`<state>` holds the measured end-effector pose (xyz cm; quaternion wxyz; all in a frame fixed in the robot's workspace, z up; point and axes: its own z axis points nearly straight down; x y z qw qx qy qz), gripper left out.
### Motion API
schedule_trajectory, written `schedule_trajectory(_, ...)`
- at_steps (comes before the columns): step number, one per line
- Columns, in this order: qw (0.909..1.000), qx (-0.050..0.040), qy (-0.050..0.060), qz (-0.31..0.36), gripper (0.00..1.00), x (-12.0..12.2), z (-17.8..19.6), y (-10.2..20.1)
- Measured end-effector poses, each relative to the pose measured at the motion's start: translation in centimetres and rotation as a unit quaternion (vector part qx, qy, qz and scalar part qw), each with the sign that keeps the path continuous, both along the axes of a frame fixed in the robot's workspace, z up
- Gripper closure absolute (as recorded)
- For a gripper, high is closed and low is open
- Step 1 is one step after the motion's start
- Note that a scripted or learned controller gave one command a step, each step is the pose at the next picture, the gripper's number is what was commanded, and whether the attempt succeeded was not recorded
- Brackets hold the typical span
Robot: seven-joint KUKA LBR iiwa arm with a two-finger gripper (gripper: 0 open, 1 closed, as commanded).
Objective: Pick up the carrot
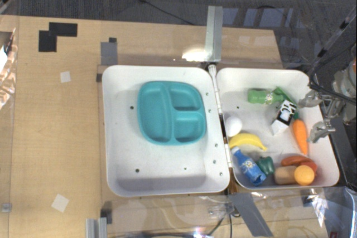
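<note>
My gripper (322, 114) hangs open and empty at the right bin's (240, 78) right rim, just beside the carrot (300, 137), which lies along that wall, so I likely drop in from above.

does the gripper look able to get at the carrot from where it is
Probably yes. The gripper sits at the right bin's right rim, just beside the carrot, which lies uncovered with nothing on top. The milk carton close by its upper end may crowd a finger.
</note>
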<state>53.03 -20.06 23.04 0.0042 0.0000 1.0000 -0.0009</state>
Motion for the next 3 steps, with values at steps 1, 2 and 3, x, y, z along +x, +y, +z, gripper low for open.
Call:
schedule_trajectory(1,0.9965,-0.0018,-0.01,-0.083,0.0,0.9,-11.1,-0.6)
schedule_trajectory(2,0.9951,-0.0034,-0.019,-0.097,0.0,1.8,-12.4,-0.8)
schedule_trajectory(3,0.9914,-0.0044,-0.03,-0.128,0.0,-1.1,-12.3,-0.8)
